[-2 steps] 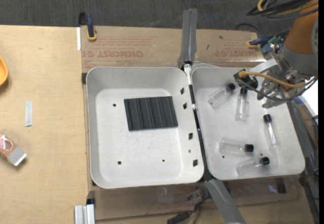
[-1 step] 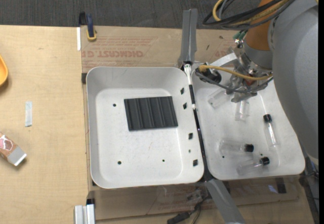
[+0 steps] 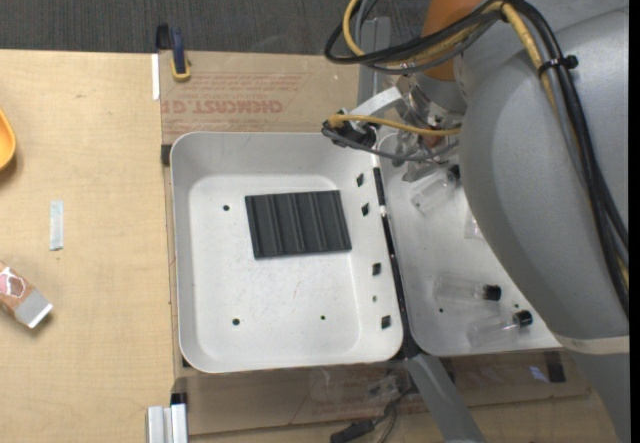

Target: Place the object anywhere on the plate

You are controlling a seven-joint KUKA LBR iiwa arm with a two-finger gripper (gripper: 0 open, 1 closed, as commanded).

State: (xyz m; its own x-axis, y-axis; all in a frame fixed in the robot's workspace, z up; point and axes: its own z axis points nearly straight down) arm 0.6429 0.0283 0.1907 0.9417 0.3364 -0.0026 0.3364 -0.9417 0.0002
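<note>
My arm hogging the right bin, ribbed plate sitting alone in the left one

My big grey arm and its looped black and yellow cables cover most of the right bin, and they hide my pincer enough that I can't tell if it's apart or together. A see-through plastic piece lies just beside the pincer at 6 o'clock, with two more clear, black-capped pieces further off around 5 o'clock, near the bin's edge. The plate, a dark, flat, ribbed rectangle, lies at 8 o'clock in the glossy white left bin. Printed cardboard lies under the bins, with a clamp at 10 o'clock.
</note>
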